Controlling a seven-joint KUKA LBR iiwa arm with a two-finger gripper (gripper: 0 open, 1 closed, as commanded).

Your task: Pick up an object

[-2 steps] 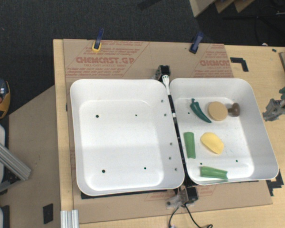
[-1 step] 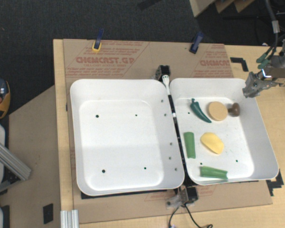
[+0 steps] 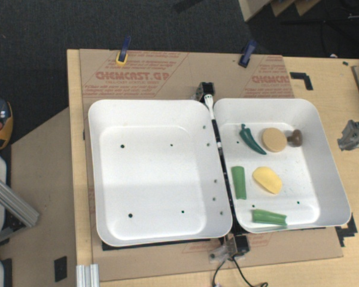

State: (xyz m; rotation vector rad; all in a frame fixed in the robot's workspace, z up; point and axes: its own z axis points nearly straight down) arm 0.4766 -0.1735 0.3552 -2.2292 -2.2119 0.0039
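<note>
Camera view from above showed 2 white bins side by side on a brown cardboard sheet (image 3: 167, 70) with red print. All 6 loose objects lay in the right bin (image 3: 330, 166). A dark green curved piece (image 3: 251, 140) lay near its upper left, just beside a tan round disc (image 3: 274, 140). A small brown lump (image 3: 295, 137) touched the disc's right side. Lower down, a green cylinder (image 3: 238, 182) lay near the bin's left wall, close to a yellow lump (image 3: 267, 180). A green bar (image 3: 268, 217) lay along the near wall. The left bin (image 3: 96, 160) touched the right one along the middle seam. At the right edge, well apart from the objects, hung a grey part that looked like the gripper (image 3: 349, 134); whether it was open or closed could not be told.
</note>
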